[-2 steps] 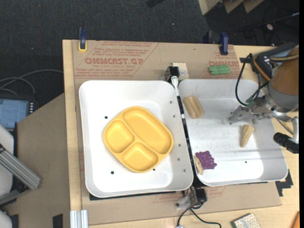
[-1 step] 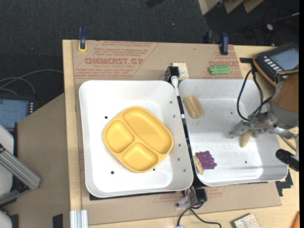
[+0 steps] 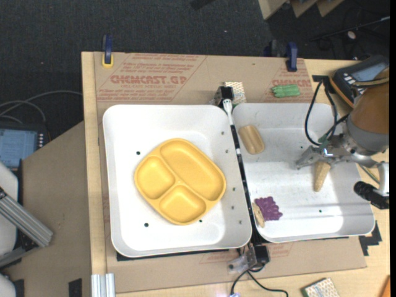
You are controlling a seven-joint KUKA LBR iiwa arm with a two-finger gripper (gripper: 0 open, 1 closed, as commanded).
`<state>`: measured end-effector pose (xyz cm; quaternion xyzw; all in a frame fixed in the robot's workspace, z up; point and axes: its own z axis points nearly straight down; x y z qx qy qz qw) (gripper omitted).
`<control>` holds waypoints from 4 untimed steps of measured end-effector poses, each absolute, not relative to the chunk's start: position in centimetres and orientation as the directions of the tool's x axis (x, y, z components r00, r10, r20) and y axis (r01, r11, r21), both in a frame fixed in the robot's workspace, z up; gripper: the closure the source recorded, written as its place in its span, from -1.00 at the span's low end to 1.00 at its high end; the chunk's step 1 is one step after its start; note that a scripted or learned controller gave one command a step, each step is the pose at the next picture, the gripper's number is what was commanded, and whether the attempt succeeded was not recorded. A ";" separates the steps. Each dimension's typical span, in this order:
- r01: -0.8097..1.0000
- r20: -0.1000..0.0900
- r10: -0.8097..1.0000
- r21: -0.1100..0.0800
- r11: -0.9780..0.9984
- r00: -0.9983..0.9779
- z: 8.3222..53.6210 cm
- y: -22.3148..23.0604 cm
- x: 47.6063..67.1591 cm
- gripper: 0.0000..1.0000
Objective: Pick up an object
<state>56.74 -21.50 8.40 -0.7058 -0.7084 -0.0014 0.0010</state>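
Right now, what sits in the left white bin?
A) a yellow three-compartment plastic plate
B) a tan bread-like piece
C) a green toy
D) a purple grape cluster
A: the yellow three-compartment plastic plate lies in the left white bin; the other things sit elsewhere.

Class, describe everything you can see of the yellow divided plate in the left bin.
The yellow divided plate is a rounded, glossy, plastic-looking dish with three compartments: one large at the top, two smaller below. It lies flat and turned at an angle in the middle of the left bin, resting on the bin's white floor. Nothing lies in it or touches it.
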 end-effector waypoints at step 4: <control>1.000 0.002 1.000 -0.003 0.002 -0.002 8.5 -19.8 51.1 -1.00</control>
